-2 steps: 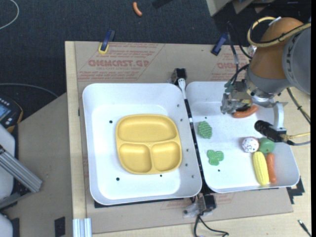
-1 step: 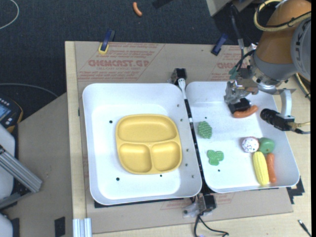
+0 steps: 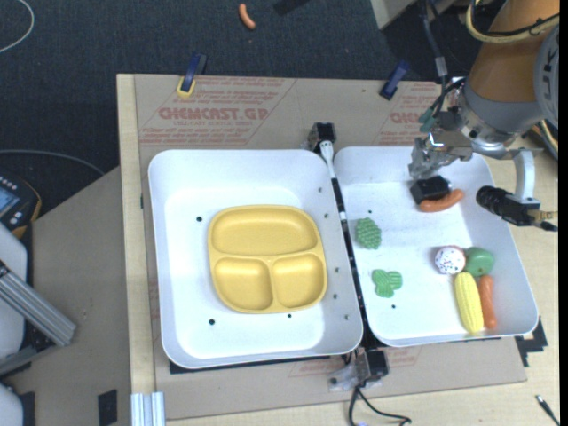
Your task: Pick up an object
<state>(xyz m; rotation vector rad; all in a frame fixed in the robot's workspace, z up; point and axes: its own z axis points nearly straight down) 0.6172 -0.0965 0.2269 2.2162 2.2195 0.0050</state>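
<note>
Under the pincer (image 3: 431, 187) — seemingly an orange sausage (image 3: 441, 202).

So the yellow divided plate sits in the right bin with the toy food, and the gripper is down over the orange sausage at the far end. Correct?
Not quite. The camera view shows the yellow divided plate in the left bin, alone. The toy food lies in the right bin, and the gripper is down over the orange sausage at its far end.

Probably a robotics lab — clamped board (image 3: 266, 105), twin white bins (image 3: 169, 185), loose cables (image 3: 53, 162), dark carpet (image 3: 89, 25)
</note>
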